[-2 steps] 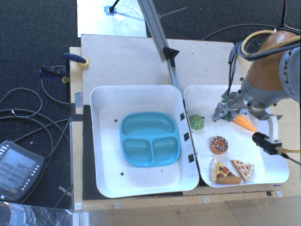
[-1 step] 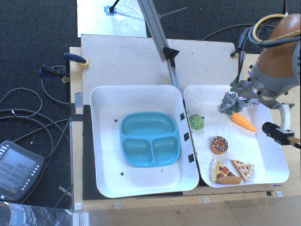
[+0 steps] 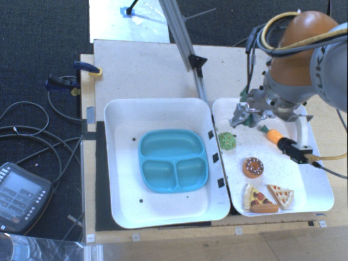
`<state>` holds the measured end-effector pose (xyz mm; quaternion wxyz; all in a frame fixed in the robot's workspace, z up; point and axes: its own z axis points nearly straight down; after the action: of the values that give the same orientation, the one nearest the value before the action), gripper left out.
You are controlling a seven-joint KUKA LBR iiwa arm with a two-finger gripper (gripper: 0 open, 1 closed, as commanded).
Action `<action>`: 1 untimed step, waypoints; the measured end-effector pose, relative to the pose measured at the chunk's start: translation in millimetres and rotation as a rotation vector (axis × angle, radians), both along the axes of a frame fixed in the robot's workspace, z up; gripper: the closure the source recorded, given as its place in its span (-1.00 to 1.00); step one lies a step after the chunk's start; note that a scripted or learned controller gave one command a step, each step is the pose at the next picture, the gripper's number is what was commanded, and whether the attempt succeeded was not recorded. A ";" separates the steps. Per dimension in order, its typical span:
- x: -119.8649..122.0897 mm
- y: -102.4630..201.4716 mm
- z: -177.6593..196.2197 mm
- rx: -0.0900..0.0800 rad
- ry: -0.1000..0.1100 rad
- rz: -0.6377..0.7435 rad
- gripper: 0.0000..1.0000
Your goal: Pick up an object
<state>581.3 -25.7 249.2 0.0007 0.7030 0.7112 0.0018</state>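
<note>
A handheld controller (image 3: 22,196) lay on the dark floor at the far left, with loose cables (image 3: 32,129) trailing near it. On the bench, the left bin (image 3: 125,200) held a blue divided plate (image 3: 174,161), set flat near the bin's middle. A grey pole (image 3: 179,29) slanted down from the top to the seam between the two bins. Just inside the right bin (image 3: 321,192), by its left wall, sat a green broccoli piece (image 3: 227,141). Nearer the front lay a round donut (image 3: 253,167), and in front of that a pizza slice (image 3: 258,199) beside a waffle wedge (image 3: 280,196). The gripper (image 3: 242,115) hung over the back left part of the right bin, with the broccoli piece just in front of it and a little to its left, apart from the fingers. Something greenish showed by the gripper, possibly another toy, but the view was too blurred to tell; whether the jaws stood wide or narrow could not be told either. An orange carrot (image 3: 273,135) lay to the right, under the arm's wrist.
</note>
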 end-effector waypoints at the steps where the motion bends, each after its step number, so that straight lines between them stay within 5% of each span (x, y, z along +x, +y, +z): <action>1: 16.5 61.0 0.8 0.001 0.001 0.001 1.00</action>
<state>597.7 35.4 250.1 0.0001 0.7026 0.7116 0.0020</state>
